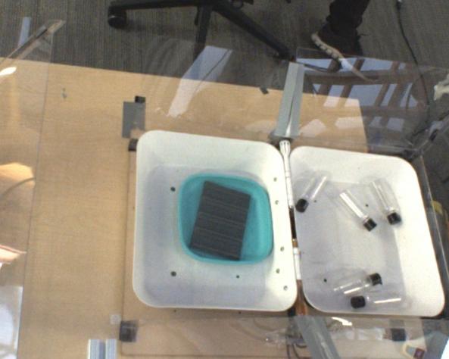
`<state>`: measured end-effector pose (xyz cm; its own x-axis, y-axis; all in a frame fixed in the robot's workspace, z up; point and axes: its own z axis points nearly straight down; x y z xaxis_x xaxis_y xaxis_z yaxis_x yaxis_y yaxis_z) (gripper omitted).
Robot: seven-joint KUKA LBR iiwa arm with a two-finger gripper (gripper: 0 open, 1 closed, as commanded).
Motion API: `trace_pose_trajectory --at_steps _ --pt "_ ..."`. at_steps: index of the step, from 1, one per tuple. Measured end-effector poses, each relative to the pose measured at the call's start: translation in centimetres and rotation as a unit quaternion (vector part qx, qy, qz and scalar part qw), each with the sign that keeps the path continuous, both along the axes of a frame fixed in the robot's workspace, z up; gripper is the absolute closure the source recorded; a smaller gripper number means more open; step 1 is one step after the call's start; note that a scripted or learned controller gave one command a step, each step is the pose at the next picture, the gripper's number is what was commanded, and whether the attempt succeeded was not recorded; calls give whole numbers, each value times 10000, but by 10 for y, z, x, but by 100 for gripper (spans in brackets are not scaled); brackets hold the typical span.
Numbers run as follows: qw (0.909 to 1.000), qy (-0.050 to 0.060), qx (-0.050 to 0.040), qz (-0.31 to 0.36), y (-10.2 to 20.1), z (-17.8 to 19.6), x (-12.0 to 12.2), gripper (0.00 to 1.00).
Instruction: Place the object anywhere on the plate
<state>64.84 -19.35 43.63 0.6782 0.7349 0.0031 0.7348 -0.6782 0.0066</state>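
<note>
A teal plate [260,234] sits in the left white bin [156,209]. On the plate lies a dark grey ribbed rectangular block [220,219], covering most of its middle and tilted slightly. In the right white bin [423,225] lie several clear vials with black caps: one near the left wall [309,194], two near the top right [358,209] [385,201], and others near the bottom [358,282].
A metal post [289,103] stands at the back where the two bins meet. Clear acrylic panels rise around the bench. The wooden bench top [64,203] spreads out to the left. An office chair base and a person's foot are on the floor behind.
</note>
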Motion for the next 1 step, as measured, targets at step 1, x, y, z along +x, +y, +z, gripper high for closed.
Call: trace_pose_trajectory --at_steps 1 --pt "9976 -2 6 -696 -3 0 -13 0"
